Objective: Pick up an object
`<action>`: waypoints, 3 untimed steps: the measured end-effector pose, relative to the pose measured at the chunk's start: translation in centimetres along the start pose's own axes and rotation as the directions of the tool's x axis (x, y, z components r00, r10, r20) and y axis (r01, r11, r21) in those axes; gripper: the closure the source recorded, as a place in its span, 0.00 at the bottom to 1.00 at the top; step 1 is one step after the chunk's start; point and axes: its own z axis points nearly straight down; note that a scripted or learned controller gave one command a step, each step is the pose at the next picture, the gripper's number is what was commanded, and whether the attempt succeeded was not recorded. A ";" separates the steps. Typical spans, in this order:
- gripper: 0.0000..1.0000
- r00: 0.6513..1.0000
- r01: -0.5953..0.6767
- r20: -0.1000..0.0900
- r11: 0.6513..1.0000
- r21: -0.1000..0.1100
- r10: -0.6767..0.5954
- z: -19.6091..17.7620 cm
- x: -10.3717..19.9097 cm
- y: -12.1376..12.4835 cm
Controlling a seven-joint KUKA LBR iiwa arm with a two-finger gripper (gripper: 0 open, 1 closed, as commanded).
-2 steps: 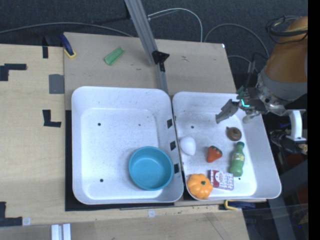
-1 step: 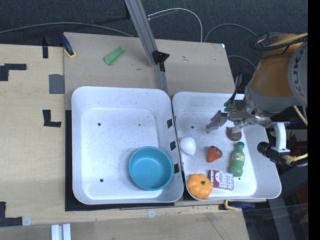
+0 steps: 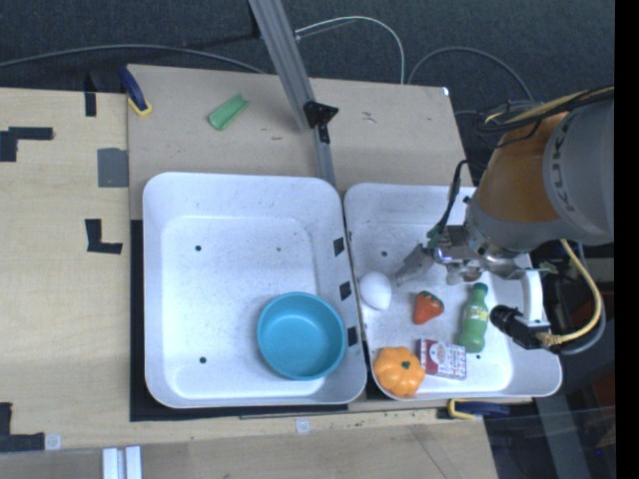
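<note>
While nothing sits between my fingers yet, I judge the step in hand to be choosing one object in the right-hand bin and coming down on it cleanly. Going from the left: a green block (image 3: 227,112) lies on the bare bench (image 3: 399,128) above the bins, well away from my work. The left bin (image 3: 180,208) holds a blue bowl (image 3: 301,334) near its lower right corner; I judge it wide and awkward for two fingers, so I would leave it.

Across the divider, the right bin (image 3: 389,218) holds the likely picks. A white egg (image 3: 375,290) rests close to the dividing wall, an orange pumpkin (image 3: 399,371) sits near the bin's front edge, a red strawberry (image 3: 427,307) lies between them, a small red-and-white carton (image 3: 442,358) lies just right of the pumpkin, and a green bottle (image 3: 474,316) lies beside the strawberry.

My gripper (image 3: 424,259) hangs just above and between the egg and the strawberry, fingers spread and holding nothing. The strawberry looks the best target: near, small, with room on both sides. I should centre over it and descend straight. The egg may roll if nudged, and the bottle sits close enough to catch a finger.
</note>
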 end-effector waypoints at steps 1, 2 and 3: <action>0.00 1.000 -0.006 0.011 1.000 -0.009 0.006 5.2 -0.5 -0.1; 1.00 1.000 0.000 0.001 1.000 -0.005 0.000 4.1 0.0 -0.1; 1.00 1.000 0.000 0.001 1.000 -0.011 0.000 -0.1 -0.1 0.0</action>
